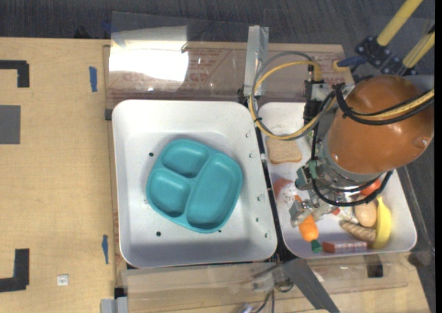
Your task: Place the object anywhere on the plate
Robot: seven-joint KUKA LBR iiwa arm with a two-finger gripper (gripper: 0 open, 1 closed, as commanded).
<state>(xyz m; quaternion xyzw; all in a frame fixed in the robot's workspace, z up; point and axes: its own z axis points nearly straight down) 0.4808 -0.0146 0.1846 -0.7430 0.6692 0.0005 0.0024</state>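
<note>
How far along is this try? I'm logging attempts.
Nothing looks done: the teal plate in the left bin carries nothing. In hand: the arm is over the right bin, above the toy food. Left: grasping an item and placing it.

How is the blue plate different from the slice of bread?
The plate is teal blue; the bread slice is pale tan. The plate is much bigger than the bread slice. The plate has three hollow sections; the bread slice is one flat piece. The plate lies alone in the left bin; the bread slice lies in the right bin with other toy food, beside the arm. Both lie flat in white bins.
</note>
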